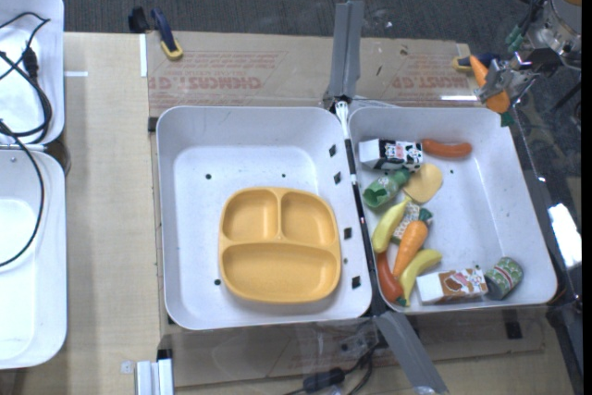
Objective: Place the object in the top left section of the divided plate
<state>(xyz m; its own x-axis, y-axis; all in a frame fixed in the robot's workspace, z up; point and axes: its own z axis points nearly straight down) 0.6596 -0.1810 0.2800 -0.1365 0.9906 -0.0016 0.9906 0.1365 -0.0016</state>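
Note:
A yellow divided plate (277, 245) lies in the left bin (185, 199), with two small sections at the top and one wide section below. Its top left section (250, 216) holds nothing. The right bin (518, 199) contains several toy foods: a red sausage (447, 147), a cow-print carton (393, 151), a green pepper (381, 190), a banana (388, 222), a carrot (412, 245), a red chili (388, 277), a juice carton (453, 284) and a green can (504, 277). My gripper (535, 51) hangs at the top right, beyond the right bin's far corner and well away from the objects.
A grey metal post (347, 51) stands behind the seam between the bins. An orange clamp (488, 80) sits by the right bin's far corner, and a blue and yellow clamp (165, 34) lies at the back left. White trays with black cables (23, 106) occupy the left edge.

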